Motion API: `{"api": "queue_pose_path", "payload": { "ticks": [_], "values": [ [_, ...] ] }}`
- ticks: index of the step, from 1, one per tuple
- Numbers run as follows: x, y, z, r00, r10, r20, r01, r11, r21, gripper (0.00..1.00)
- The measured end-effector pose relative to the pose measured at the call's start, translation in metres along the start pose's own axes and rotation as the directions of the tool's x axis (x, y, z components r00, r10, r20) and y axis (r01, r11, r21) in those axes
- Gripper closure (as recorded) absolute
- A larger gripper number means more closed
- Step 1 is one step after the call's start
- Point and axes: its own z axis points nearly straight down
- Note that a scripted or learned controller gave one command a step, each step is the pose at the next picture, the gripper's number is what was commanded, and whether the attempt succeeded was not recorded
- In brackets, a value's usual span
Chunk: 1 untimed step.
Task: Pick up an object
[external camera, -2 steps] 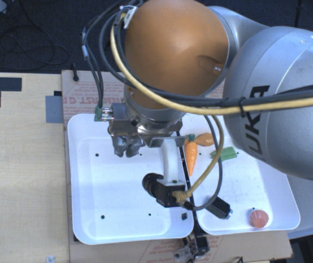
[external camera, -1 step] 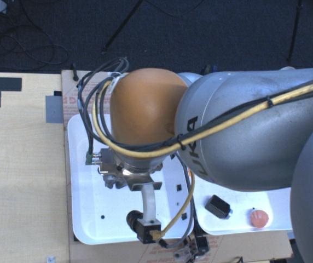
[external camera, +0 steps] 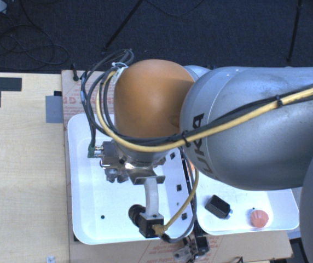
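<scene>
Hand (external camera: 128,170) over left bin (external camera: 91,201) — open or closed, cannot tell. Small black block (external camera: 218,206) and red ball (external camera: 259,218) sit in right bin (external camera: 282,208); block looks light, stiff — grip across its short sides.

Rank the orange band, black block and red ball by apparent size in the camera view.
1. Orange band, by far, though nearness to the camera inflates it.
2. Black block.
3. Red ball, only slightly smaller than the block; nearly alike.
</scene>
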Motion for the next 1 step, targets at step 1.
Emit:
{"api": "queue_pose_path", "payload": {
  "ticks": [1],
  "values": [
    [-0.0016,0.0004,-0.0088,1.000,0.007,0.002,-0.007,1.000,0.004,1.00]
  ]
}}
